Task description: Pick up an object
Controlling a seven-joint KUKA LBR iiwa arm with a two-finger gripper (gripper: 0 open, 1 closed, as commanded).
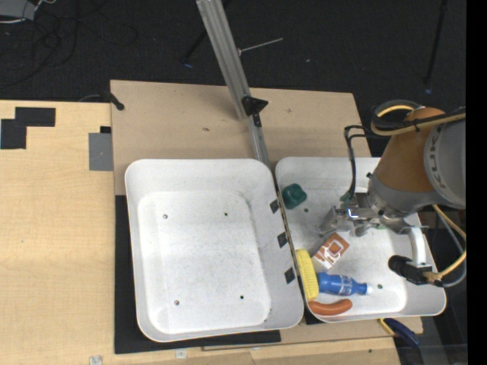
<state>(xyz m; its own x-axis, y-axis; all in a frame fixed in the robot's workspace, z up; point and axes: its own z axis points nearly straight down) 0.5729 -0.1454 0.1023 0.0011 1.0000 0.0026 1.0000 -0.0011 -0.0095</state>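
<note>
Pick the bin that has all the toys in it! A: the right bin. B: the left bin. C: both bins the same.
A: the green object, orange-and-white box, yellow corn cob, blue bottle and orange-red sausage all lie in the right bin, below the gripper.

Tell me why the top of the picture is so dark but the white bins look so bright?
In the camera view, light falls on the bench, so the two shallow white plastic bins glare almost featureless; the floor behind stays nearly black. The metal two-finger gripper looks soft and smeary, while the small blue plastic bottle stays fairly sharp.
</note>
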